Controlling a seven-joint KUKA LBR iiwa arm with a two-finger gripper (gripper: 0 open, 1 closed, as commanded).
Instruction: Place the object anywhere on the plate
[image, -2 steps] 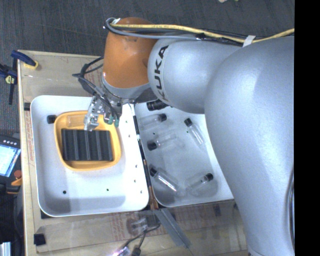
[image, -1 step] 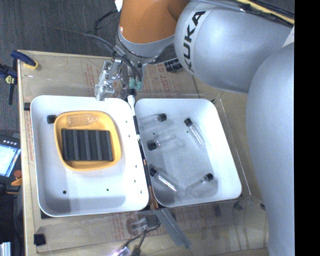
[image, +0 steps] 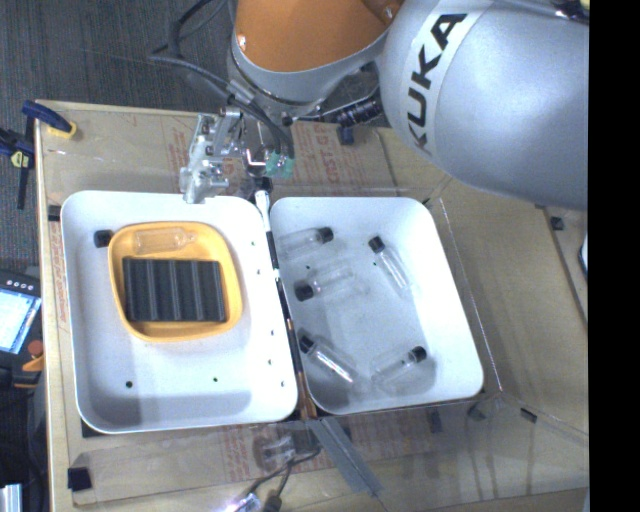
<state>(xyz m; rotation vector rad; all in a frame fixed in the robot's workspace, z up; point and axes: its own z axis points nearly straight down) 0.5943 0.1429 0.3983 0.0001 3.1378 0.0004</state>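
The big grey arm fills the upper right, its orange band above the wrist. Below it the gripper hangs just past the far rim of the left bin; whether its jaws are wide or narrow I cannot tell. In that bin the yellow plate bears a clear vial on its far edge. More capped vials lie scattered in the right bin on the tabletop.
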